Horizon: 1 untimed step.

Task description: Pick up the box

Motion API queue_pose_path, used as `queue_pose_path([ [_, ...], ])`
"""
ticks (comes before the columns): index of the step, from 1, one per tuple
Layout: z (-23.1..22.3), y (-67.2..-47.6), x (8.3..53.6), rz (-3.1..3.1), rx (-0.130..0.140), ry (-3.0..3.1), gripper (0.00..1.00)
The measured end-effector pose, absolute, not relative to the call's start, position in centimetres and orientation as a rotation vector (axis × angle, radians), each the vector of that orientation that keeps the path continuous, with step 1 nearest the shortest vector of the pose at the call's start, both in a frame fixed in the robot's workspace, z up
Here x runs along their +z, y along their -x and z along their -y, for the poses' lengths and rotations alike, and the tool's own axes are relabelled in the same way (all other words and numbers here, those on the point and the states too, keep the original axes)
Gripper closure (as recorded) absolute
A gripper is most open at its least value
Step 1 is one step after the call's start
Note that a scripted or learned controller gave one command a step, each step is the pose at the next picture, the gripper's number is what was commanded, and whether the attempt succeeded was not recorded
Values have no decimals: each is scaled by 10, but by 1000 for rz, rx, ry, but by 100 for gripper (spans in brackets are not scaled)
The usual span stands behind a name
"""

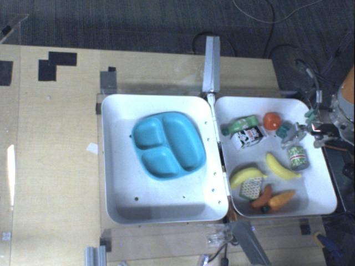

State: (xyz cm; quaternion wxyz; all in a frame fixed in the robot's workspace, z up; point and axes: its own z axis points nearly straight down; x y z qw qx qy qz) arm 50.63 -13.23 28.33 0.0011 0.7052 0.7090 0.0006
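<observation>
Box (pixel 247 136), white with a black pattern and a green top, lies on its side in the right bin (pixel 327 204), in the half of that bin far from the camera and close to the wall shared with the left bin (pixel 111 159). Nothing grips it. The pincer (pixel 302 129) hangs over the right bin, right of the box and well apart from it; I cannot tell how it stands. A red ball (pixel 272 121) lies just right of the box, and a small teal thing (pixel 284 130) lies beyond the ball. A green can (pixel 298 157) lies right of the box and nearer to the camera. A banana (pixel 282 167) and a yellow fruit (pixel 245 176) lie nearer to the camera than the box, and a carrot (pixel 280 199) lies nearer again. A blue tray (pixel 169 144) with three compartments rests in the left bin, left of the box. Both bins stand on the counter (pixel 55 148).
</observation>
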Motion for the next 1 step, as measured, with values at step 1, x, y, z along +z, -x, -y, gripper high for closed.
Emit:
queue_pose_path([
  [1, 132, -509, 294, -2228, 5, -2208, 100],
])
